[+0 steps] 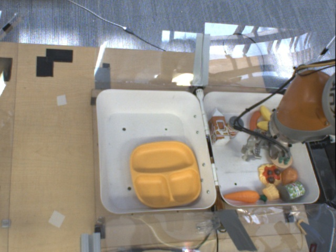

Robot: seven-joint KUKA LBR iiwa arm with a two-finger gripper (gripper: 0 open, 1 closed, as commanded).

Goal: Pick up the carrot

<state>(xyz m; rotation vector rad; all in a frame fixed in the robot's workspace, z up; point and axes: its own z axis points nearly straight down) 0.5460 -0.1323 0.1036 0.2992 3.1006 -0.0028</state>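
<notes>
While the grey arm (307,106) with its orange band reaches in from the right, the gripper (255,148) is seen low over the floor of the right bin (231,164), with nothing visible between its fingers; whether they are spread or closed cannot be told from this angle. The carrot (243,197) is found lying flat against the near wall of the same bin, its green end turned to the right, apart from the gripper. Just right of the carrot, a small yellow piece (271,192) and a green can (293,191) are seen, with a pizza slice (270,174) above them. A small brown-and-white carton (220,129) is placed near the bin's left wall, and yellow and red items (261,118) are partly hidden by the arm. In the left bin (113,140), an orange sectioned tray (165,172) is held. Both bins are borne side by side on the desk (47,156).
</notes>
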